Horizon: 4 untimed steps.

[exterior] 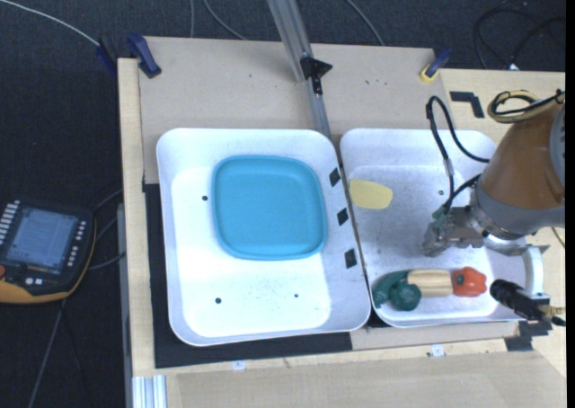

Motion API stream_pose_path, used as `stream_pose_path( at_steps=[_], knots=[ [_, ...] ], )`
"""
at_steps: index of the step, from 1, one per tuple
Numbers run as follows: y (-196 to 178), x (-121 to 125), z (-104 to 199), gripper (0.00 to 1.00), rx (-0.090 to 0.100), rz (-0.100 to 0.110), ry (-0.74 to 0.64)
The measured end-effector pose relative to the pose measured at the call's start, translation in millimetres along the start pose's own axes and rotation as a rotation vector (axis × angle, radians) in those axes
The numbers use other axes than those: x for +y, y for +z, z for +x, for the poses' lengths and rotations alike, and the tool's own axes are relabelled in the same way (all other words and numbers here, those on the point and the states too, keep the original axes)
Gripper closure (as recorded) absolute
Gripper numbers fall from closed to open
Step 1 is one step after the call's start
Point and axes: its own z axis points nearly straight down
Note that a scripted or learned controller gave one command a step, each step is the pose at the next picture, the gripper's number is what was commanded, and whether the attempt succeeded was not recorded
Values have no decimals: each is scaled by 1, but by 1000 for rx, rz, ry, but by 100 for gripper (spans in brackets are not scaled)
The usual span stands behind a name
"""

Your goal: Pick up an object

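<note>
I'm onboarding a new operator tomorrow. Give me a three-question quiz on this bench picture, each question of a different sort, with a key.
1. True or false: the blue plate lies in the left bin.
2. Which item lies nearest the right bin's front edge? A) yellow piece B) the toy with a green end, tan middle and red end C) blue plate
3. Fill in: the end effector is over the ____ bin.

Key:
1. True
2. B
3. right
</note>
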Motion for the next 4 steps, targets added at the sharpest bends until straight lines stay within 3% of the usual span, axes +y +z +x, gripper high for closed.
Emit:
stream_pose_path(
  at_steps=[2,3,4],
  knots=[
    [-122,5,5,100,-1,-5,0],
    [-155,6,6,100,-1,-2,0],
    [-155,7,52,100,1,0,-4]
  ],
)
